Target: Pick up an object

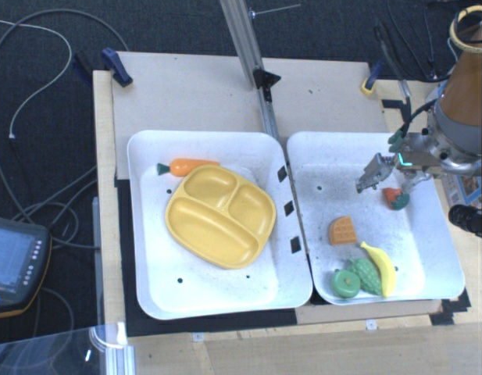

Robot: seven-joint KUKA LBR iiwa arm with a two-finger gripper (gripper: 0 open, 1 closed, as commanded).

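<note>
I see the gripper (390,180) hanging over the far part of the right bin (428,283), its fingers spread apart with nothing between them. A small red and green toy (397,198) lies just beside the right finger. Nearer to me in that bin sit an orange wedge (342,230), a banana (381,266) and green pieces (355,278). In the left bin (147,209) I see a yellow divided plate (221,216), a carrot (187,166) at its far edge.

The scene is evenly and brightly lit from above. Only soft, faint shadows are cast, and slight overall softness is seen.
</note>
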